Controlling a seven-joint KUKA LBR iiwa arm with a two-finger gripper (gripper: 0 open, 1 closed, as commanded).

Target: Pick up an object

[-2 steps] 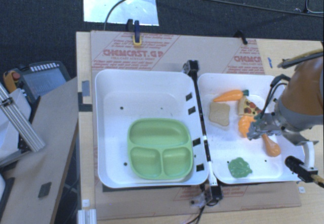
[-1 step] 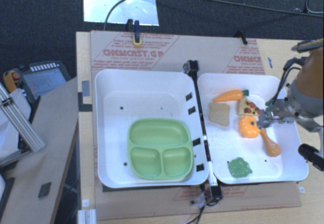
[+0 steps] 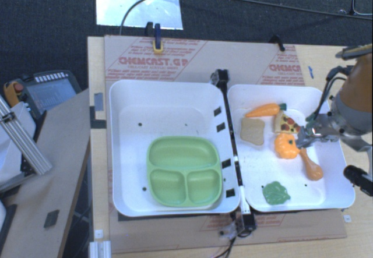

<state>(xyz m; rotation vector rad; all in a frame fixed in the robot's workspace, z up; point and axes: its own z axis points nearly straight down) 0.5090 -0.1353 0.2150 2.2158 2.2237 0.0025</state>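
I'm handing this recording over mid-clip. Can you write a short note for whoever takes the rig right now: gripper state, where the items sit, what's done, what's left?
Gripper: low in the right bin, near the pizza slice, orange pumpkin and drumstick; finger state unclear, no visible hold.
Also in the right bin: carrot, bread slice, green leafy piece.
Left bin: green divided plate.
Done: approach only.
Left: grasp one object and lift it.
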